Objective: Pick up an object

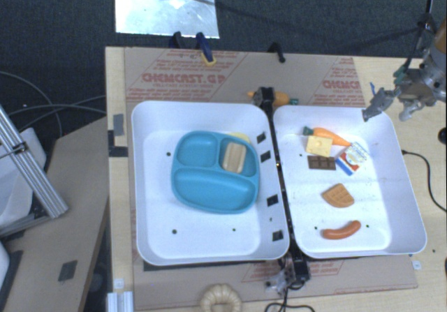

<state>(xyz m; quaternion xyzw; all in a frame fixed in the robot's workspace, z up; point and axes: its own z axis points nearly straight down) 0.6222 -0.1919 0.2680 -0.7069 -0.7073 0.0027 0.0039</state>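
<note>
The two-finger metal gripper [390,105] is seen at the far right, above the far right corner of the right-hand shallow white bin [398,185]; its fingers are spread apart and nothing is held between them. Just left of it and nearer, a cluster of toy foods lies in that bin: an orange plastic carrot [330,136], a yellow cheese wedge [320,145] touching it, a brown chocolate bar [322,162] just beside the cheese, and a small white packet with red and blue print [352,157]. Nearer still, a tan waffle-patterned piece [338,196] and a red-brown sausage [341,230] are set well apart from the gripper. In the left-hand white bin [157,185] a blue divided plastic tray [209,178] is placed, with a beige bread slice [233,158] in its far right compartment.
</note>
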